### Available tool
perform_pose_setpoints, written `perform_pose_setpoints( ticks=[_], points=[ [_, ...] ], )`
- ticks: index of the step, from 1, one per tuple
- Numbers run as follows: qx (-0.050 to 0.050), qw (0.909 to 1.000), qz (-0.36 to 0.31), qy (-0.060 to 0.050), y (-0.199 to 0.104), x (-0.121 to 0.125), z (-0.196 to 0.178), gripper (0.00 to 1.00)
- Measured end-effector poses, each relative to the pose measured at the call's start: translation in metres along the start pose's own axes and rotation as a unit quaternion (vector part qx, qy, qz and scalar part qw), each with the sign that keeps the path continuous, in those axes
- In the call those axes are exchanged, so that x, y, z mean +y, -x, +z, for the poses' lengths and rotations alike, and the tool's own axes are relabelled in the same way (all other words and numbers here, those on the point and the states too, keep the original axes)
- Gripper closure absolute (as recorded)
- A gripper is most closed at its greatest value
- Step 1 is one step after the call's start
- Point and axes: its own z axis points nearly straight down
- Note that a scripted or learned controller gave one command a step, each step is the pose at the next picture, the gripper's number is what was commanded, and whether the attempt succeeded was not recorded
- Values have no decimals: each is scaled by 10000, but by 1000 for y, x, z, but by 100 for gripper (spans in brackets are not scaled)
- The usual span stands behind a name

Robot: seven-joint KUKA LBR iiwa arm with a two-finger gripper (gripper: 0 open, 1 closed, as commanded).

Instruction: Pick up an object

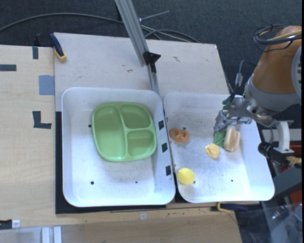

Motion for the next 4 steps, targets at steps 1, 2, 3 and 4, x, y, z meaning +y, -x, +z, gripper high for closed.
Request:
perform_pose_setpoints(
  ticks=[1, 2, 3, 4],
  points=[
    [-5, 10000, 4, -12, -53, 14, 15, 100],
    [-6, 10000, 5, -1, -94, 35, 14, 100],
    [-1, 10000, 0, -1, -152, 50, 10, 100],
    [-2, 10000, 2, 2, -203, 75, 8, 100]
  ],
)
